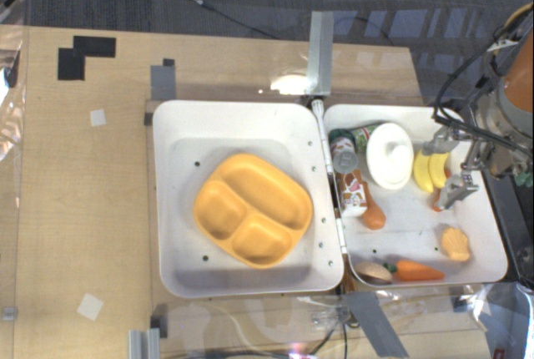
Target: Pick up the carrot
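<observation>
The small orange tapered carrot (420, 271) is seen lying on its side along the near wall of the right-hand shallow white plastic bin (497, 259), just beside a brownish rounded item (377, 272) at the bin's near left corner. The grey metal two-finger pincer (455, 190) is seen near the bin's right side, beside the yellow banana (430, 171) and well apart from the carrot; a pale tan bread-like lump (455, 244) lies between them. Whether the pincer is spread or pressed together cannot be told, and nothing is seen between its tips. The step in hand is judged to be the approach, with no grasp yet made. A move toward the bin's near edge is called for, followed by a descent over the carrot's middle with the jaws set across its narrow width.
</observation>
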`<state>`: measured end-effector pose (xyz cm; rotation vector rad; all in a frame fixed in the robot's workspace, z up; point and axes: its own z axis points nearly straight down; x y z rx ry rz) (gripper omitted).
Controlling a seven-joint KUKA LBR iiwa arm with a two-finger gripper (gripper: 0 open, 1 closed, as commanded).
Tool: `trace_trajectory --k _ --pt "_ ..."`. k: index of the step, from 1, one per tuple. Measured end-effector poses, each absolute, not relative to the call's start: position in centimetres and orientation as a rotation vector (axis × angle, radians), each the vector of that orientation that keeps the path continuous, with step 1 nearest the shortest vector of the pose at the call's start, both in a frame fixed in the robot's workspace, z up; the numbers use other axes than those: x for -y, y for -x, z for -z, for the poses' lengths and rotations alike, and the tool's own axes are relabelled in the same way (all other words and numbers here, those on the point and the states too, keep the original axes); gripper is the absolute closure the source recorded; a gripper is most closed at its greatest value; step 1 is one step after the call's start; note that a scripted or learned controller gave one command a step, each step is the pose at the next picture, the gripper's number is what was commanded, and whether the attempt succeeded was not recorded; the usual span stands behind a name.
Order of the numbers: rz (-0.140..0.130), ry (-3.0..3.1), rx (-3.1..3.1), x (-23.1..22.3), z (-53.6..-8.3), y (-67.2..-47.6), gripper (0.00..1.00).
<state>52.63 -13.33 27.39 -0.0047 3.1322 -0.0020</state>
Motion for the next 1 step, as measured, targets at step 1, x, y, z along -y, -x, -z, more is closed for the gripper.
trace_trajectory --k 1 --pt "0.002 -0.137 -3.133 15.72 -20.96 -49.32 0.0"
